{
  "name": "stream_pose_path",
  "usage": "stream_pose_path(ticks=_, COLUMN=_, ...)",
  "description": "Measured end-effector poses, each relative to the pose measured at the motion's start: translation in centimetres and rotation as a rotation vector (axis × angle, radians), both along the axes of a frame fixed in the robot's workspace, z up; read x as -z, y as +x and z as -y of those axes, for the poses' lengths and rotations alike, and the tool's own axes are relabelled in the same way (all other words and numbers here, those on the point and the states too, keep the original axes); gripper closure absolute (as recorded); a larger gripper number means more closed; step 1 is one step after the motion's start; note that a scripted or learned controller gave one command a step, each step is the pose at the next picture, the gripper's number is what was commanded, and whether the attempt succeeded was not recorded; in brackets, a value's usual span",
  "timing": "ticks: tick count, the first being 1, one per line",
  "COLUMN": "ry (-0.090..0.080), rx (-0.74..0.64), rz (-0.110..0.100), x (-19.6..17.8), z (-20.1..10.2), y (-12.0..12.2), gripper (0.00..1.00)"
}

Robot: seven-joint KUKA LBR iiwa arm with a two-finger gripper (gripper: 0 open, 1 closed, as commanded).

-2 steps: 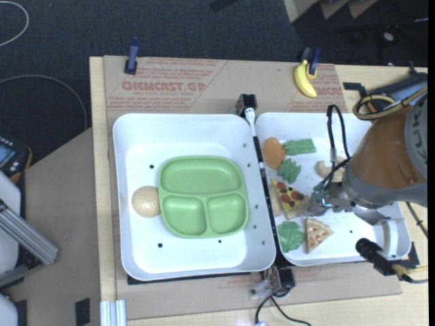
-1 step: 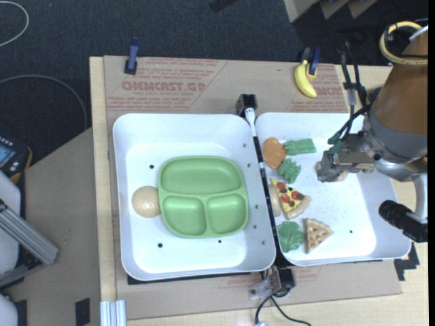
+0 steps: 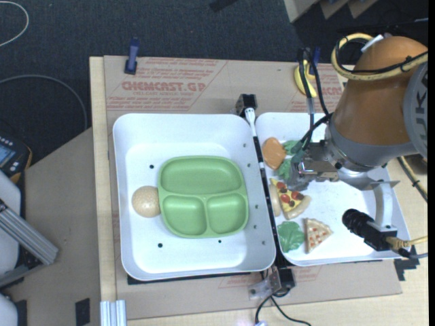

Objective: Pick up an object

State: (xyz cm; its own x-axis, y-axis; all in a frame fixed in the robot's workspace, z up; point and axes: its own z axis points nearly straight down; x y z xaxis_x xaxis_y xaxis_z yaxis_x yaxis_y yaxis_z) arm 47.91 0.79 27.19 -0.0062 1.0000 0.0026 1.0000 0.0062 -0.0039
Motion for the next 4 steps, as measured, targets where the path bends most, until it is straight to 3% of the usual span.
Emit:
stream_pose_path(ticks=1, ry=-0.001, rx=0.005, rz=-0.004, x=4.8, z=-1.4, y=-0.1, gripper=1.00)
stream_pose_path(ticks=2, ry=-0.002, rx=0.008, rz=-0.003, x=9.0, z=-0.8, y=1.1, gripper=1.00)
stream_pose_path(ticks=3, ry=0.001, rx=0.000, rz=0.022, x=-8.4, z=-3.6, y=0.2, gripper=1.00)
stream_pose_path(ticks=4, ry=-0.003, rx=0.008, rz=-0.003, x=-1.7, z=-3.2, y=0.0, gripper=1.00)
